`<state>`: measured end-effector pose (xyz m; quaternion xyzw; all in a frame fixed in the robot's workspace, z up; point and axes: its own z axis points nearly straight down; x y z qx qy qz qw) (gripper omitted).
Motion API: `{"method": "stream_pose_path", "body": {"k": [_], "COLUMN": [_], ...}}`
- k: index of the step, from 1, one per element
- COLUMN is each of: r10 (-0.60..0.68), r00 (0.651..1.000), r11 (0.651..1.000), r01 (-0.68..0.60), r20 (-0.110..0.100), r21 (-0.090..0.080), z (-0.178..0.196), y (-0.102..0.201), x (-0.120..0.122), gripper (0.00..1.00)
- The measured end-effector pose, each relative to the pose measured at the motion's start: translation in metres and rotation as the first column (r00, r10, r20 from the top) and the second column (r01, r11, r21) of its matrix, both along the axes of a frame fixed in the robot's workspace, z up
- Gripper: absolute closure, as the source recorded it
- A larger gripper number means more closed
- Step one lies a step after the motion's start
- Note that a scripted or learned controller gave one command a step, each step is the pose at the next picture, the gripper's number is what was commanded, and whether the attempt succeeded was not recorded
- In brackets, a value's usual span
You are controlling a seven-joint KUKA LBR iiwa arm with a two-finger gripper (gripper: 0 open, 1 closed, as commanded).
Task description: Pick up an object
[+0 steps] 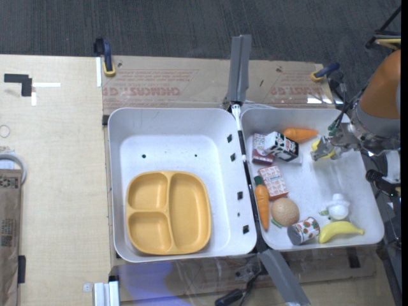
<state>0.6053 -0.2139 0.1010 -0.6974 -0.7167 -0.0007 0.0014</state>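
- Overhead, the grey arm with its orange band [387, 85] reaches in from the right, its hand [324, 149] low over the upper part of the right white bin [357, 190]; whether it is spread or pressed together, I cannot tell.
- Something small and yellow shows at the hand's tip, too blurred to name.
- Just beside it lie a small orange carrot [299, 133] and a black-and-white cow-print carton [281, 146].
- Near the front wall lie a yellow plastic banana [340, 231], a red-labelled tin can [303, 231] and a tan round ball [285, 211].
- The left white bin [166, 132] holds a yellow three-compartment plate [169, 211].
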Motion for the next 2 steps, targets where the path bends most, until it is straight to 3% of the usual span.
{"method": "stream_pose_path", "body": {"k": [1, 2], "r10": [-0.101, -0.270], "r00": [0.995, 0.963], "r11": [0.995, 0.963], "r01": [0.101, 0.270], "r20": [0.001, -0.001], "r21": [-0.004, -0.005], "z": [0.094, 0.108], "y": [0.056, 0.065], "x": [0.015, 0.050], "gripper": [1.00, 1.00]}}
